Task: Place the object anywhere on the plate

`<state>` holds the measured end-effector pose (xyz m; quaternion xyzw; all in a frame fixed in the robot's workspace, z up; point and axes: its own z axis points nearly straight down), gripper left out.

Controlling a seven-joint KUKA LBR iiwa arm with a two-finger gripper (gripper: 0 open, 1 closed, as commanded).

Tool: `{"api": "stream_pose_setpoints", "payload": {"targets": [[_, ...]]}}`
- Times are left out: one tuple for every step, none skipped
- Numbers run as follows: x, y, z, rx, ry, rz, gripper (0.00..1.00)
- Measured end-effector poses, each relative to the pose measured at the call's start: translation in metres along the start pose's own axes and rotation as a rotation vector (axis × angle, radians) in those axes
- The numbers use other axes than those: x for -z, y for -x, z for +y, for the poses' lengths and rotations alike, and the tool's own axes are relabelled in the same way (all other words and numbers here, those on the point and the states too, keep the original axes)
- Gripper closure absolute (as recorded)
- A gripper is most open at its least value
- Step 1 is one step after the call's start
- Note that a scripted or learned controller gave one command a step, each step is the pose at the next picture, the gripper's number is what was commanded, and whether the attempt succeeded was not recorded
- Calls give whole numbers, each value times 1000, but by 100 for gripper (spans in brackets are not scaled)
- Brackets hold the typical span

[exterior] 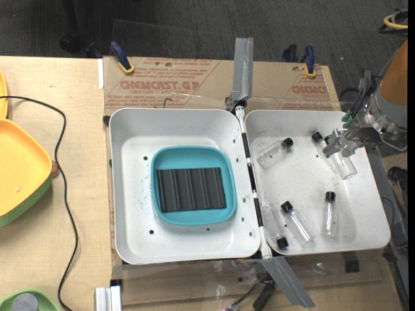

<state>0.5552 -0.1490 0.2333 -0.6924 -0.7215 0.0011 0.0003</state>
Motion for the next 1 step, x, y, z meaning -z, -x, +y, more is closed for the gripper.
{"api": "stream_pose_setpoints", "payload": {"targets": [[0,0,0,0,0,0,0]]}}
